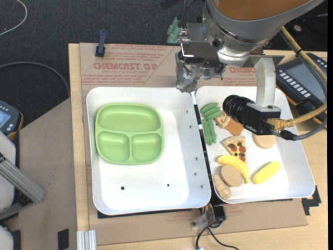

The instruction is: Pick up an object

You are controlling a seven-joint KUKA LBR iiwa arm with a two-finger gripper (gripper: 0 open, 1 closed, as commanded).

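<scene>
Picking stage: tool high at bins' far junction, grip state indeterminable; advisable target isolated yellow lemon in right bin, vertical descent.

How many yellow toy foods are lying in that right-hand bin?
2. A banana lies near the bin's middle, and a lemon-like piece sits just right of it, apart. More could be hidden under the arm.

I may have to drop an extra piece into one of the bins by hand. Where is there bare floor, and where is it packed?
Left bin: a bare strip right of the green divided plate up to the bins' shared rim, and another in front of the plate. Right bin: crowded, with green beans, pizza slice, banana and lemon packed together.
</scene>
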